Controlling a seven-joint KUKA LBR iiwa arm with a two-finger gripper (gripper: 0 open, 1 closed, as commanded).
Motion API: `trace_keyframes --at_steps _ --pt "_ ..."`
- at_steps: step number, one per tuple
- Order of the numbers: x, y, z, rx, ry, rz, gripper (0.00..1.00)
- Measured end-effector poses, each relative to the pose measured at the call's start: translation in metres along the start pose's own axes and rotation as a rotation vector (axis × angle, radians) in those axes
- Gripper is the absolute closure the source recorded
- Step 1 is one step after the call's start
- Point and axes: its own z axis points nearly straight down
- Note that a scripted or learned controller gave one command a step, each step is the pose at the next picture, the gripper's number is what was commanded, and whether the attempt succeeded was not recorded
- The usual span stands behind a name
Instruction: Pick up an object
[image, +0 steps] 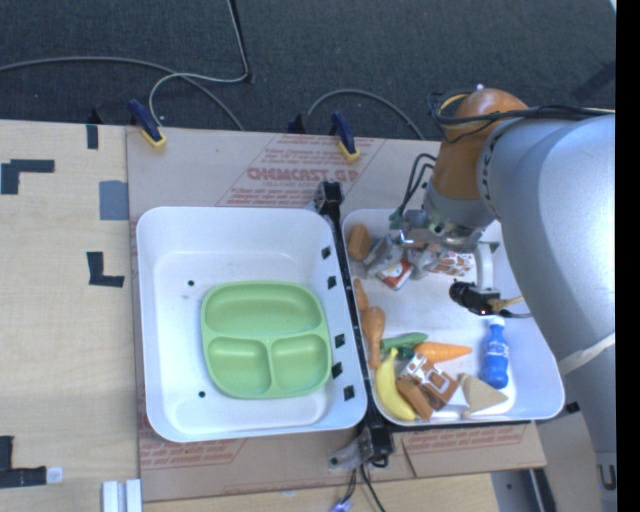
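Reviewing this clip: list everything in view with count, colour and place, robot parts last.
bins: 2, white, side by side on the bench
divided plate: 1, green, in the left bin
banana: 1, yellow, right bin, near edge
carrot: 1, orange, right bin, beside the banana
bottle: 1, blue, right bin, right side
clamps: 2, blue and yellow, far edge of the cardboard
arm: 1, grey with orange band, over the right bin
gripper: 1, low among items at the right bin's far end
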Motion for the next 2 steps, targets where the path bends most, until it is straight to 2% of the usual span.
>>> trace_keyframes --at_steps 1,2 --pt "0.0783 -0.0393 -0.0936 -0.062 0.003 -0.01 1.0" --pt "0.0777 -0.04 -0.0923 -0.059 0.003 -0.009 0.0"
